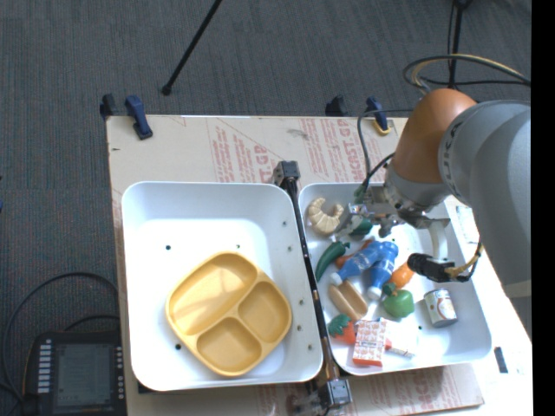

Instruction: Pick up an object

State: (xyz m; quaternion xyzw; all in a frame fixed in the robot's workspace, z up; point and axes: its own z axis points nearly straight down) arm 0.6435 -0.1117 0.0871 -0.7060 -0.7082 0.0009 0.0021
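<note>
The gripper (pixel 371 217), its state impossible to tell, hung at the right bin's (pixel 473 341) far-left end beside the cashew-shaped toy (pixel 323 216), seemingly light, rigid, slippery plastic, best pinched across its middle.

1. A single fixed camera looks down on the bench (pixel 217 150) from above at a slant, its gaze tipped toward the bench's far edge, where blue clamps (pixel 137 115) grip the board.
2. The viewpoint stands well back: both white bins sit whole in the frame, with grey carpet (pixel 78 50) showing beyond the bench on the far and left sides.
3. The left bin (pixel 139 206), holding a yellow divided plate (pixel 228 313), lies near the frame's centre; the right bin (pixel 473 341) sits just beside it, toward the right edge.
4. The arm (pixel 486 163) enters from right of the right bin, looming large because it rises toward the lens.
</note>
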